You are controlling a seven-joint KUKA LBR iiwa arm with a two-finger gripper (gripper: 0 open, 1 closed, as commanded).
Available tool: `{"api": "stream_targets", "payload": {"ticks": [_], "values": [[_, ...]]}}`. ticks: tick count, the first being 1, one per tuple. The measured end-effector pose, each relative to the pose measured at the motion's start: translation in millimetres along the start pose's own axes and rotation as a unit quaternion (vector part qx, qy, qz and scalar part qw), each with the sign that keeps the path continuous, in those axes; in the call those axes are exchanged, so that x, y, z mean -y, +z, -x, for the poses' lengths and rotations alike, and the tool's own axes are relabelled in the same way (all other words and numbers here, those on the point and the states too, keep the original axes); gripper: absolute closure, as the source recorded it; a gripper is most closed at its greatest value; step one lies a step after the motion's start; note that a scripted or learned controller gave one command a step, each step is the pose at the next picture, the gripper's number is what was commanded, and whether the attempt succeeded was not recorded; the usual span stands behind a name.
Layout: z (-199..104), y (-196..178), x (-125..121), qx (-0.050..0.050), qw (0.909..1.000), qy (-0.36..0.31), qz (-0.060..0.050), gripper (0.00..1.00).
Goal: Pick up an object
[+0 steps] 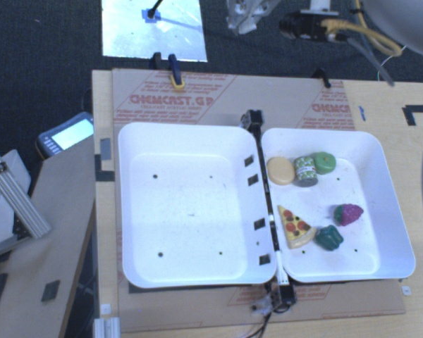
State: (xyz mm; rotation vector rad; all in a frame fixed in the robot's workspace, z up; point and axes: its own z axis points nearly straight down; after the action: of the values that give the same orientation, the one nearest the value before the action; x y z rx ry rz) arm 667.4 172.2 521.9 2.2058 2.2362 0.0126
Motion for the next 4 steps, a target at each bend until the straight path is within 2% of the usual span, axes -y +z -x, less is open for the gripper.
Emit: {"api": "stream_targets", "payload": {"ticks": [1,2,3,4], "values": [[3.2,189.2,1.9,0.004,0.9999,0.007,-0.011,1.0],[-66.2,143.2,-0.7,0.0,1.0,0.002,0.0,1.0],[-36.5,58.0,104.3,0.0,1.0,0.004,0.0,1.0],[-61.7,57.8,52.2,0.002,1.0,0.004,-0.001,1.0]]}}
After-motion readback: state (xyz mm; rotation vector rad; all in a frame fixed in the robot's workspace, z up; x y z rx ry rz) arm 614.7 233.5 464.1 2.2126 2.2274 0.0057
